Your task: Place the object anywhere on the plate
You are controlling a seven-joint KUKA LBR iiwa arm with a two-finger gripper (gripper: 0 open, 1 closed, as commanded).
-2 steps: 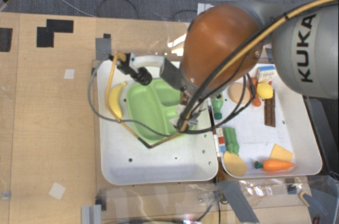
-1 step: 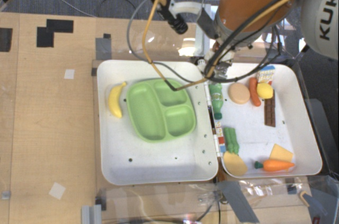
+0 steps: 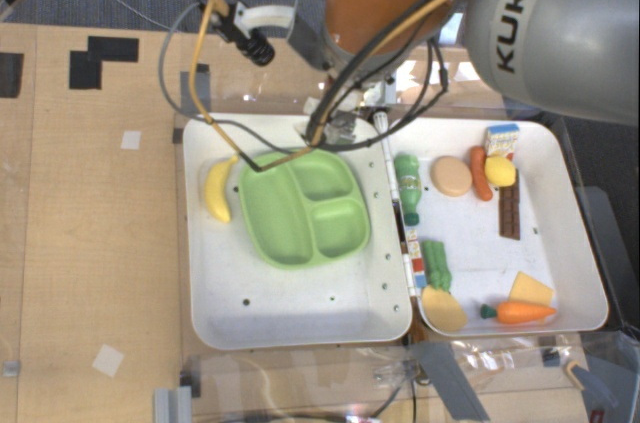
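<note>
Your gripper (image 3: 345,123) sits at the top centre of the frame, above the upper rim of the green divided plate (image 3: 303,207) in the left bin (image 3: 300,316); you cannot tell how its grasp stands. A banana (image 3: 218,189) lies just left of the plate. The right bin (image 3: 580,241) holds a green bottle (image 3: 406,183), a carrot (image 3: 524,313) and other toy food.

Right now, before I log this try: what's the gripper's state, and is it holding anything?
Gripper: cannot be told. It sits at the far edge of the green plate, with cables across it; nothing is seen held.
</note>
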